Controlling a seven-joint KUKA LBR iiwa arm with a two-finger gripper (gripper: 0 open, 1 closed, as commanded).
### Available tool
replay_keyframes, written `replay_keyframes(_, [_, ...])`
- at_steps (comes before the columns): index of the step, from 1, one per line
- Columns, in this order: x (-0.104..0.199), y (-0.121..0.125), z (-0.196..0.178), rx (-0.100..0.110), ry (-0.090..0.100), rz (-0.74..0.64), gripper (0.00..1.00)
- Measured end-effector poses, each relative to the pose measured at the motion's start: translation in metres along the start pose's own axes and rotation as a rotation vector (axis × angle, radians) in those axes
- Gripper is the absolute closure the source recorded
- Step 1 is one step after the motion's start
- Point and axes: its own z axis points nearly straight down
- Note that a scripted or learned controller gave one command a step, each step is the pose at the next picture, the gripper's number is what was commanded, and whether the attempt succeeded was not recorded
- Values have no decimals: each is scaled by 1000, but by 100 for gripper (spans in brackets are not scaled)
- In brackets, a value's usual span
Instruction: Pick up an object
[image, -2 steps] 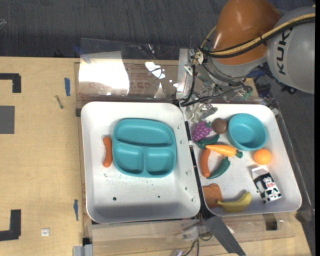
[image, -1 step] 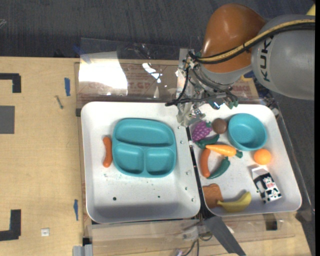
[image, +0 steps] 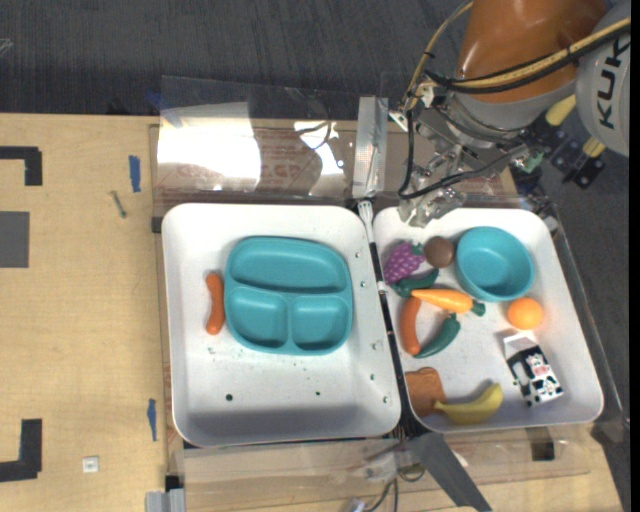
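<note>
Banana (image: 472, 404) is noted at the right bin's (image: 580, 390) near edge, beside a toy cow (image: 532, 373). Farther back, carrot (image: 441, 298), grapes (image: 403, 261) and bowl (image: 493, 262) are seen. End effector (image: 432, 205) is positioned above the far rim; its state cannot be told.

Both bins, the left bin (image: 185, 400) and the right bin (image: 575, 390), look like smooth white plastic with a soft sheen. The teal tray (image: 288, 293) and teal bowl (image: 494, 262) seem plastic too, matt to faintly glossy. Across the top of the frame a clear sheet (image: 255, 150) throws back bright glare. The bench (image: 70, 330) at left looks like pale, matt wood board. The arm's orange band (image: 520, 35) at upper right is glossy.
</note>
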Motion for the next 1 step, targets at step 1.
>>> replay_keyframes(1, [-11, 12, 9, -7, 5, -107, 100])
